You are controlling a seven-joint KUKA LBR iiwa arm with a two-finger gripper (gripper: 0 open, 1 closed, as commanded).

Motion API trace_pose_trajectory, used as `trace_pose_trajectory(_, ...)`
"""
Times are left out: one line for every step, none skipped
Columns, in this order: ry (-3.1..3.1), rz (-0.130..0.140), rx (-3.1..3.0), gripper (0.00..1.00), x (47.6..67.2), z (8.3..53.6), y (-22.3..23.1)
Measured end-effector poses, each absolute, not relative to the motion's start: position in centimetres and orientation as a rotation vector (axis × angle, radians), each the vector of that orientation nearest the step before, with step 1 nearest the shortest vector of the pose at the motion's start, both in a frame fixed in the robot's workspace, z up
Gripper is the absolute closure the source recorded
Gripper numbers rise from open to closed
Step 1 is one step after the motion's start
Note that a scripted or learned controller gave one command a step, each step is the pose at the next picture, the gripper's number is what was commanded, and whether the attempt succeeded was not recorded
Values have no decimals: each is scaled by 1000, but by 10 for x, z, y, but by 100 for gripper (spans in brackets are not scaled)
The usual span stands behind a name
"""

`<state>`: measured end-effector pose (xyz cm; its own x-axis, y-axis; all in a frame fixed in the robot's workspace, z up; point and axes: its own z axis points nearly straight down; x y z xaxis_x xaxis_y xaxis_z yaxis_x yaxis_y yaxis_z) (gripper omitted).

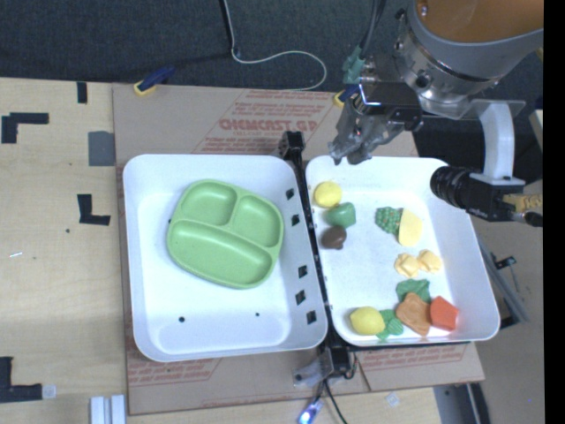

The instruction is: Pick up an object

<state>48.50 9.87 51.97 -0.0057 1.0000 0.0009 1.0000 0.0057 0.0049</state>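
Over the back edge of the right bin (459, 237) the gripper (353, 153) is hanging above the rim, and honestly I can't tell how it's set or whether it's got anything. Below it, smooth plastic toy food is sitting in that bin: a round yellow lemon (327, 193), a green chunk (342, 214) touching a brown lump (333, 237), a bumpy green leafy piece (387, 219), a yellow wedge (410, 229), and an orange and red cluster (426, 313) at the front. A glossy green divided plate (226, 233) is lying in the left bin (146, 263). Both bins are resting on printed brown cardboard (256, 122) over a pale wood bench (44, 263), with dark carpet (106, 16) behind.
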Motion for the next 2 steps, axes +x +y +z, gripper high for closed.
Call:
trace_pose_trajectory(2233,-10,2215,100,484,502,164)
trace_pose_trajectory(2236,-30,2219,100,481,367,236)
